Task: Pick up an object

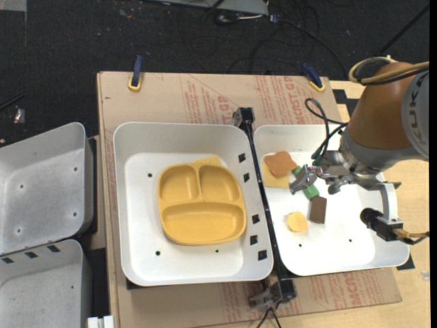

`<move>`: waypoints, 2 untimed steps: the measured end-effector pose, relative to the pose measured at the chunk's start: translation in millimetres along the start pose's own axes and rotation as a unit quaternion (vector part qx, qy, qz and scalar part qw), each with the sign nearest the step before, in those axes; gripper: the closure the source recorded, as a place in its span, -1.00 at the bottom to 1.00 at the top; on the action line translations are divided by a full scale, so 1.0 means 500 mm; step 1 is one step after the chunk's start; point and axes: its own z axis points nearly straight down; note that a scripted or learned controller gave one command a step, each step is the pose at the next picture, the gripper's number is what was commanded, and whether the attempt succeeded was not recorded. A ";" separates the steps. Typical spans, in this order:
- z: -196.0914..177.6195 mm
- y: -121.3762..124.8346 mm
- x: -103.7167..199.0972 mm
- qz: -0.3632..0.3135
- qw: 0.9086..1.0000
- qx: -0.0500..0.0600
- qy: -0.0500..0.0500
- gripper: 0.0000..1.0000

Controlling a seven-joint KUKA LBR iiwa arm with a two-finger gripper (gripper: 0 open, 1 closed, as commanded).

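Nearest the camera, at the front of the right bin (355, 255), the white floor lies bare, and just behind that stretch sit the loose pieces the task could take: a small pale-yellow chunk (296, 221) with a rounded, soft-looking outline, and beside it a dark brown block (317, 210), squarish and standing a little proud of the floor. Just behind the block a small green piece (311, 190) lies right at the tips of the fingers (301, 181), which appear spread, one on either side of a gap with nothing lifted between them, though the wrist hardware crowds the spot and the contact is hard to read. Judged from this, the pick is not yet done: the gripper (305, 182) is low in the bin at the cluster, and the close and lift are still to come. Further back, a flat orange-brown round piece (279, 163) rests on a yellow slab (276, 179) near the divider between the bins. To the left, the other bin (130, 183) holds a yellow divided tray (201, 203) lying flat. Both bins stand on the counter (205, 94), a board clamped at its far edge, and the grey arm (392, 125) with its orange band reaches in above the right bin.
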 end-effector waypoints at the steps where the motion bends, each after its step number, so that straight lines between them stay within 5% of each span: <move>1: 0.087 -0.002 0.003 0.000 1.000 0.000 0.000 -1.00; 2: 0.194 -0.004 0.005 0.000 1.000 0.000 0.000 -1.00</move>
